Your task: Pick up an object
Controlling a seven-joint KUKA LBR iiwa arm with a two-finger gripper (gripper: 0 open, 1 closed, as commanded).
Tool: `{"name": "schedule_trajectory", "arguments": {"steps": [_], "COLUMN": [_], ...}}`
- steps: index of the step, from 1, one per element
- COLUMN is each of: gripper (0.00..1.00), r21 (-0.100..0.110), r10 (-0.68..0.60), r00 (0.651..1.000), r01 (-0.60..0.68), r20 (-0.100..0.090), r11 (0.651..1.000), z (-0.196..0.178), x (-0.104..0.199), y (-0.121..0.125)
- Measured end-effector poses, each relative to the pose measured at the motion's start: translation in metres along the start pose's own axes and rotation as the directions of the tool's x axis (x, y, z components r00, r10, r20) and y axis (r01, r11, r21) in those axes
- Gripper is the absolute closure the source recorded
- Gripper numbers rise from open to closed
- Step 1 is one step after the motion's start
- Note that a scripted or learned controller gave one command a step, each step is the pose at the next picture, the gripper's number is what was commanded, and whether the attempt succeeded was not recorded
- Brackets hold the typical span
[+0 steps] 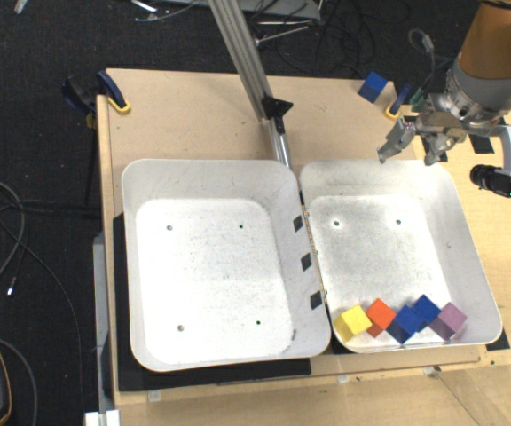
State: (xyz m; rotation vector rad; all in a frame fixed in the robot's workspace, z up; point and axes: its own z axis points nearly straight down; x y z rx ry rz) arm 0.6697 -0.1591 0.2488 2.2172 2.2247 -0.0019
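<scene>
Camera view: blocks [403,319] well below pincer [412,146].

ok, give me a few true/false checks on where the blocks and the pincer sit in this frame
1. The yellow block lies in the right bin. True.
2. The pincer grips the orange block. False: it hangs above the right bin's far edge, nothing between its fingers.
3. A blue block sits on the bench outside both bins. True.
4. The purple block lies in the left bin. False: it is in the right bin's near corner.
</scene>
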Motion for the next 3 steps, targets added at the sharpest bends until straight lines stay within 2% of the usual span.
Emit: {"name": "schedule_trajectory", "arguments": {"steps": [1, 2, 3], "gripper": [0.0, 0.0, 0.0], "r21": [0.009, 0.004, -0.002], "r10": [-0.001, 0.009, 0.005], "r00": [1.0, 1.0, 1.0], "r01": [0.001, -0.009, -0.005], "r20": [-0.004, -0.001, -0.001], "r11": [1.0, 1.0, 1.0], "z": [0.096, 0.131, 0.153], "x": [0.043, -0.015, 0.018], "y": [-0.036, -0.058, -0.143]}}
